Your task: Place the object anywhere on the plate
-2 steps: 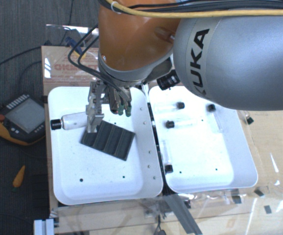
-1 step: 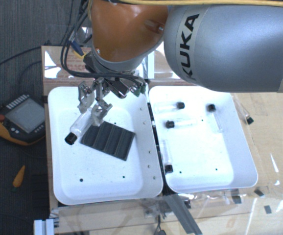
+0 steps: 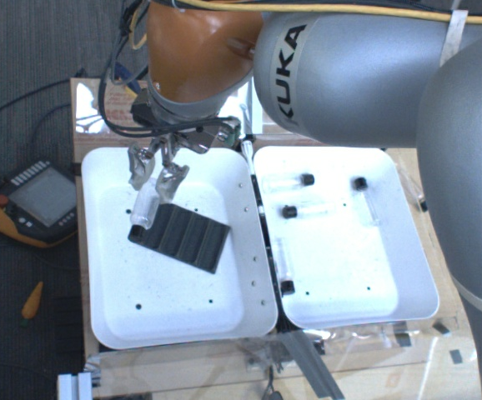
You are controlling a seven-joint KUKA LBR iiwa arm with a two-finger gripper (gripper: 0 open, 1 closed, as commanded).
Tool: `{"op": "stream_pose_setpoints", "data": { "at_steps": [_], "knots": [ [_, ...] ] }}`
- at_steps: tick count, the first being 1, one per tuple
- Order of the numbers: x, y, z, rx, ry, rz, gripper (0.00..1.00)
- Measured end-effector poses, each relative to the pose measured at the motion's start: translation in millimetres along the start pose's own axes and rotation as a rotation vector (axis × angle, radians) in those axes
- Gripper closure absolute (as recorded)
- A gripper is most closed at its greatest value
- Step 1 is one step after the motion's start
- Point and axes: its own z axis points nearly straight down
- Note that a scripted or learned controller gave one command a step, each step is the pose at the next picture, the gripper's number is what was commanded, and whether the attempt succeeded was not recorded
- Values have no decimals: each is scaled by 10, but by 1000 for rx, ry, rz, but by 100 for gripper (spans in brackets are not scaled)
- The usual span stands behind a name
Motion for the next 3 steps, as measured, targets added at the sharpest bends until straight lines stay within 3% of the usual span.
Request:
{"op": "stream_pose_setpoints", "data": {
  "at_steps": [1,2,3],
  "knots": [
    [669,1136,604,-1,5,108,100],
    [632,943,138,-2,1,-392,100],
    [666,1194,742,-2,1,-608,100]
  ]
}}
